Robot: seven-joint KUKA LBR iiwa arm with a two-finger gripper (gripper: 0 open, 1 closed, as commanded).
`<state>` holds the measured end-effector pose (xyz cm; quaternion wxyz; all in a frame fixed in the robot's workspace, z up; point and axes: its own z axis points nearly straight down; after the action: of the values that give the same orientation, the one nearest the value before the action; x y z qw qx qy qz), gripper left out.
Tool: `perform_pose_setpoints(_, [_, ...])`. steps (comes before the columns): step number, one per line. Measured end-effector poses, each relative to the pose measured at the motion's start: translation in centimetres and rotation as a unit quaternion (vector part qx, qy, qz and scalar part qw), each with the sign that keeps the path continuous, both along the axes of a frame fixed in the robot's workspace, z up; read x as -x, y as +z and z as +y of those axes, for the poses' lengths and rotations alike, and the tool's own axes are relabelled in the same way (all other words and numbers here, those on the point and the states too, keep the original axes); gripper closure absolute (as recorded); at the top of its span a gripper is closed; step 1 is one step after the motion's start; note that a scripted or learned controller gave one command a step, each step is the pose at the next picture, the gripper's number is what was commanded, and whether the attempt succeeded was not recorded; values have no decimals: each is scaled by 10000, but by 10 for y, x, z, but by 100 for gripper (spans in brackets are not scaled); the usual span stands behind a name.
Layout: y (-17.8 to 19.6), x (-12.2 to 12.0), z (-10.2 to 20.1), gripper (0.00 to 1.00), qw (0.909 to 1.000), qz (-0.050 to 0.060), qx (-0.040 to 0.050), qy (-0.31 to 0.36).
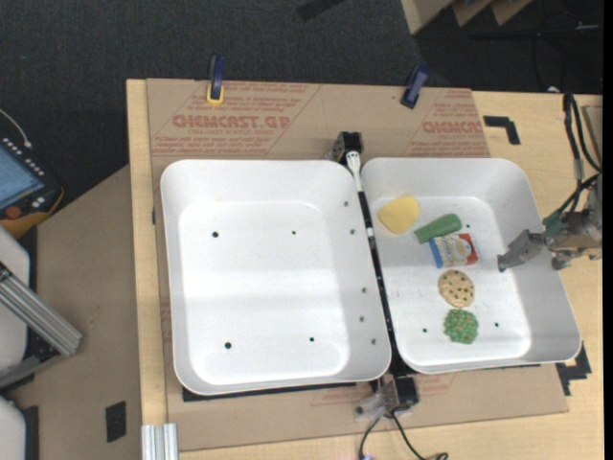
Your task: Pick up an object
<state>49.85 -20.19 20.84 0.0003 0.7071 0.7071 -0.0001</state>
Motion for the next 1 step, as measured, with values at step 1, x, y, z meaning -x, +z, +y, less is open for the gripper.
perform_pose_setpoints(1, [-113,-25,36,0,10000,36,-24,21])
